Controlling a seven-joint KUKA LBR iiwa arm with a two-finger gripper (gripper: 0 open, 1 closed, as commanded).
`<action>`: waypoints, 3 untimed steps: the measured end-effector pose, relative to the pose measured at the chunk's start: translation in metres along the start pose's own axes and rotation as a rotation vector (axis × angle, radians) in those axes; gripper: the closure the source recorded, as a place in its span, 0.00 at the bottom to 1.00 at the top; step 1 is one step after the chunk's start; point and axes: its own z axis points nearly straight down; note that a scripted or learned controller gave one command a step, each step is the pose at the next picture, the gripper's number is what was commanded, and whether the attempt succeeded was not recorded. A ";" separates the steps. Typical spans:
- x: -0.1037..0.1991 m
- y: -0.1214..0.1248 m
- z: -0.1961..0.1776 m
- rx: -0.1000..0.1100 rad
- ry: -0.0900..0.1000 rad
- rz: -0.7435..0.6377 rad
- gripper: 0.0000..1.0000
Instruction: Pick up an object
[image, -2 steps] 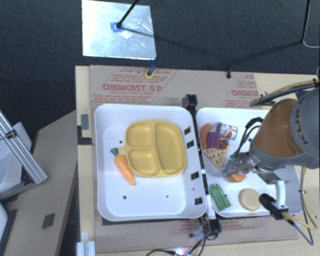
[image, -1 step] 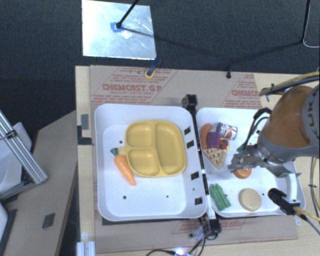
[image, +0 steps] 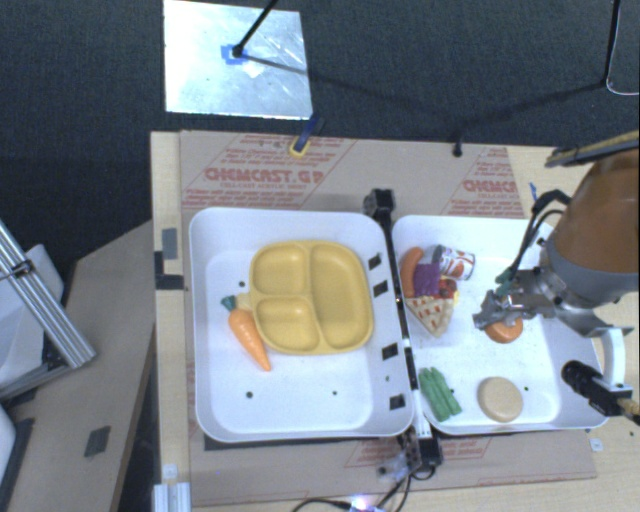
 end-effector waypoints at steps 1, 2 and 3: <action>0.000 0.001 -0.003 0.005 0.001 0.000 1.00; 0.051 0.016 -0.005 0.005 0.003 -0.005 1.00; 0.080 0.005 0.003 0.007 0.003 -0.002 1.00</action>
